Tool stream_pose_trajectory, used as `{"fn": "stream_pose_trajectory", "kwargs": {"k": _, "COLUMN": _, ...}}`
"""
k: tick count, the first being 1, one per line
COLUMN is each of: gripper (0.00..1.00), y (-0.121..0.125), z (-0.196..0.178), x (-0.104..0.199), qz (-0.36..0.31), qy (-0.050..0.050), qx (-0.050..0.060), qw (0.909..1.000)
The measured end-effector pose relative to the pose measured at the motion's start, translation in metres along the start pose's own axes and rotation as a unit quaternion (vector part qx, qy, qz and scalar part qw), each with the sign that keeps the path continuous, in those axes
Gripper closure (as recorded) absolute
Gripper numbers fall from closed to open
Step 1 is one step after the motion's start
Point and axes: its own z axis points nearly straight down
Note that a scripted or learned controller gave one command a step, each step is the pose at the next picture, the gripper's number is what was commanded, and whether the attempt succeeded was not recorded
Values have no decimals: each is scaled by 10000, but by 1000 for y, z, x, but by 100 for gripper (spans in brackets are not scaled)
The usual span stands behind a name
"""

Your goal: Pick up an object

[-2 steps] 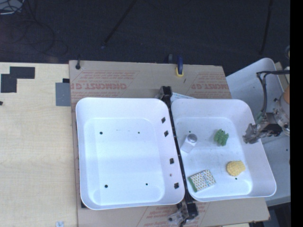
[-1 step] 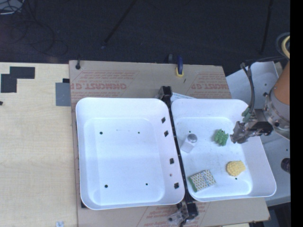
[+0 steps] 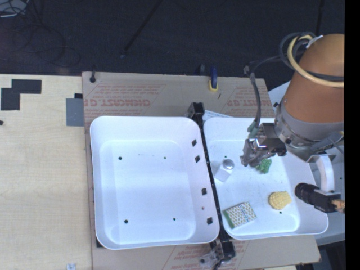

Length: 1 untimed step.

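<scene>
Green object [image 3: 264, 165] partly hidden just under the end effector [image 3: 256, 155] in the right bin [image 3: 306, 224], shape hard to make out, small grey cylinder [image 3: 226, 165] to its left, patterned packet [image 3: 240, 214] and yellow lump [image 3: 279, 200] below it.

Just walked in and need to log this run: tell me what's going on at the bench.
The arm reaches in from the right, and its gripper is low over the right bin, right at a small green object. Whether it has hold of it cannot be told. Also in that bin lie a silver-topped white piece, a green patterned packet and a yellow round item. The left bin sits alongside.
</scene>
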Motion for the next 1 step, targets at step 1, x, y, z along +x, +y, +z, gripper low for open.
{"fn": "stream_pose_trajectory", "kwargs": {"k": 1, "gripper": 100, "y": 0, "z": -9, "x": -5, "qz": 34, "qy": -11, "qx": 17, "qw": 10000}}
